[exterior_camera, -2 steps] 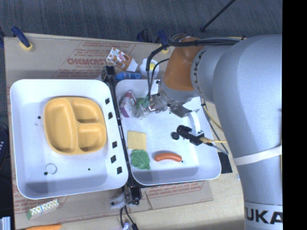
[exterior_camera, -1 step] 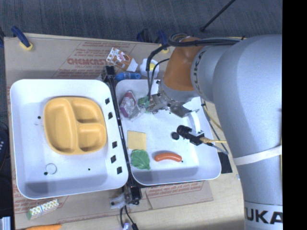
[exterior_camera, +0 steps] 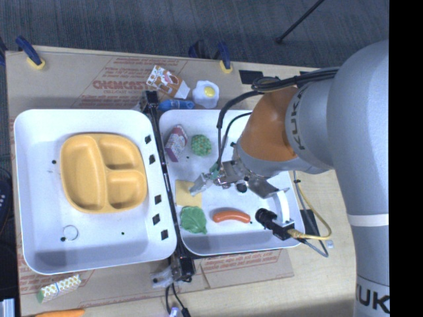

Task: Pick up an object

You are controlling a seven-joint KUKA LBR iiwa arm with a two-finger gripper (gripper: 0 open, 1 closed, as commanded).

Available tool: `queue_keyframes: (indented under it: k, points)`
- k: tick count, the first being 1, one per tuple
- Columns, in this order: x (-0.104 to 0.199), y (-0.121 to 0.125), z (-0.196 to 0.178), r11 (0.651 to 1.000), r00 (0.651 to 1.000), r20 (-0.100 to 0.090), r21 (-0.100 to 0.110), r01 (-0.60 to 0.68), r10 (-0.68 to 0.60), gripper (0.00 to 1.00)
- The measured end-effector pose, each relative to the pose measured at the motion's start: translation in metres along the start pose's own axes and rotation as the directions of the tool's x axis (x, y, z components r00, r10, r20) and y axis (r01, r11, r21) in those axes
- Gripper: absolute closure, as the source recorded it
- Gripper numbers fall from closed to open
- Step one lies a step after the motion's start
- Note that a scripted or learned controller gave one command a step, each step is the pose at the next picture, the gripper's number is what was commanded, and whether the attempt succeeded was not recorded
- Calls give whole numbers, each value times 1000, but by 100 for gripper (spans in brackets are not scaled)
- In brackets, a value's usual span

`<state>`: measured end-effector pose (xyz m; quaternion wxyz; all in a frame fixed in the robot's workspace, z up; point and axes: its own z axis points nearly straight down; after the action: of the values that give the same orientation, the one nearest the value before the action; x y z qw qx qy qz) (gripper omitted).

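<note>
Over the right bin [exterior_camera: 198, 246], my pincer [exterior_camera: 198, 187] is hanging low near the bin's middle, its tips pointing toward the divider between the two bins. I cannot tell from this view whether it is open or closed, and nothing is showing between its tips. Just beside it a yellow block [exterior_camera: 184, 193] is lying on the bin floor. Below that a green leafy toy [exterior_camera: 193, 219] is sitting, with an orange-red sausage [exterior_camera: 231, 216] to its right. Above, a green broccoli piece [exterior_camera: 201, 144] and a purple packet [exterior_camera: 176, 142] are resting near the far wall. In the left bin [exterior_camera: 39, 243] a yellow divided tray [exterior_camera: 104, 172] is lying flat.
</note>
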<state>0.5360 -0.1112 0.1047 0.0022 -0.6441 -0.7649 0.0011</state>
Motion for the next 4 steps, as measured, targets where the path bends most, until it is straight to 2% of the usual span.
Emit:
queue_keyframes:
  k: [1, 2, 3, 4]
  points:
    - [20, -56, 13, 988, 988, 0, -4, -156, 156, 0]
    - [-37, -51, 13, 978, 978, 3, -4, 207, -207, 0]
    - [-90, -67, 12, 865, 865, 6, -4, 502, -502, 0]
    - [-49, -66, 11, 716, 716, 13, -5, 698, -698, 0]
